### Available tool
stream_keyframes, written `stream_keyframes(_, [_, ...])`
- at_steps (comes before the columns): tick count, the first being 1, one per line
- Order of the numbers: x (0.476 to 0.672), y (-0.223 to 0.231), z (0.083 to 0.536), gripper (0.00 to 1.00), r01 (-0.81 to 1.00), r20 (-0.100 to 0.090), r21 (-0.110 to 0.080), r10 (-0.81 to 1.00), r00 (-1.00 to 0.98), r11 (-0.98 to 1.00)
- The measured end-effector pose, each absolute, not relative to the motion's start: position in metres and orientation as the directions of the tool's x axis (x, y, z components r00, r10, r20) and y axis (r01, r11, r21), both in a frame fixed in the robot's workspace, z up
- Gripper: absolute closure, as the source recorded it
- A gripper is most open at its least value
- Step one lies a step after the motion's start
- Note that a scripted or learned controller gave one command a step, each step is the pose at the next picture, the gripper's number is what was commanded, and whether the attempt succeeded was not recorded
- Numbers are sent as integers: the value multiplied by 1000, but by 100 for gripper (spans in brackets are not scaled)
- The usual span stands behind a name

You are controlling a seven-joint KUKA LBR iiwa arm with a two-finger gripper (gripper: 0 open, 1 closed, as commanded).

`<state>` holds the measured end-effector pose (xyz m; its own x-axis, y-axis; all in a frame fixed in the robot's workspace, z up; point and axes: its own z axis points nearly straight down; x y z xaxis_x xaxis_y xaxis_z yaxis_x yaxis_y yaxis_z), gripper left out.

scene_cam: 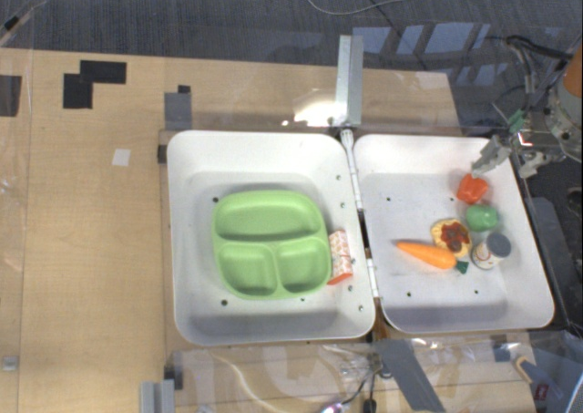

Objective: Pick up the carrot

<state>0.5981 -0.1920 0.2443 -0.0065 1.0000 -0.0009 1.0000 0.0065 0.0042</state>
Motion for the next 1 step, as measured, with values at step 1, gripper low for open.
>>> stream_keyframes(1, [565, -127, 127, 0, 985, 0, 2, 985, -175, 175])
